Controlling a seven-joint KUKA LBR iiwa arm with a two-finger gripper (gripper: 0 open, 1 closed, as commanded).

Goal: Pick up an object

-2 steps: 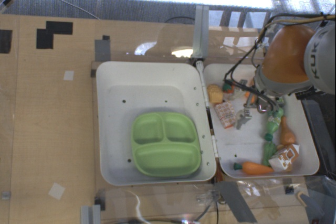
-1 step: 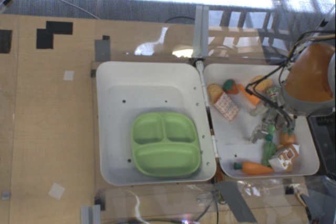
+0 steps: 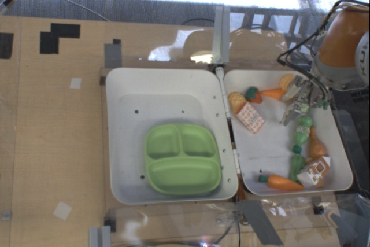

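Nearest the camera in the right white bin (image 3: 341, 179) lie a plastic toy carrot with a green stub (image 3: 281, 183) and, beside it, a small orange-and-white toy carton (image 3: 316, 171), both against the front wall. Just behind them stand an orange pear-shaped toy (image 3: 315, 147) and a green bottle-shaped plastic toy (image 3: 302, 131), the likeliest thing to be picked since it lies just below the tool. It looks light, stiff and smooth, so probably slippery on its rounded body; a hold across its narrower middle seems the safest bet. Just above it hangs the two-finger gripper (image 3: 299, 104), metal-fingered, low over the bin; nothing visible sits between the fingers, and how far apart they stand cannot be told at this blur. Further left lie a pink-checked flat packet (image 3: 250, 117) and a tan bread-like toy (image 3: 236, 101); a second carrot (image 3: 270, 92) rests near the back wall. In the left white bin (image 3: 124, 89) sits a green three-compartment plastic plate (image 3: 182, 158).
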